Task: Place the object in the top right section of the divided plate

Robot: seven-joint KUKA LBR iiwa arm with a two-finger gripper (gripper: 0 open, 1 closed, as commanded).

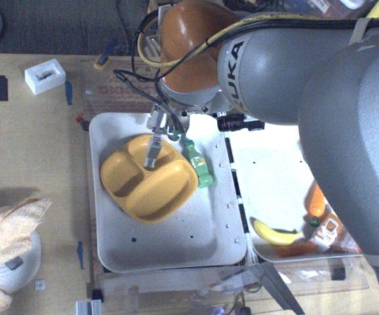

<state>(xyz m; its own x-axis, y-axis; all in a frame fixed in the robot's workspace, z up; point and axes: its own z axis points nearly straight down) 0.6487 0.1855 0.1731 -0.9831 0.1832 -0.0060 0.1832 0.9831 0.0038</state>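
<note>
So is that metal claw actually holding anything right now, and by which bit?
Nothing shows between the jaws of the gripper, which hangs over the yellow divided plate. The green bottle lies beside the plate, ungripped.

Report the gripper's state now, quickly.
Gripper: down over the yellow divided plastic plate, at its upper compartment; open or shut cannot be told, and nothing visible in its grasp.

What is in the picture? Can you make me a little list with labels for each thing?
left bin: white, holds the yellow plate and the green bottle
yellow plate: divided into sections, tilted in the left bin
claw: over the plate's top right section
green bottle: lying beside the plate's right edge
right bin: holds a banana and an orange thing
banana: near the bin's front edge
orange thing: partly hidden by the arm
</note>
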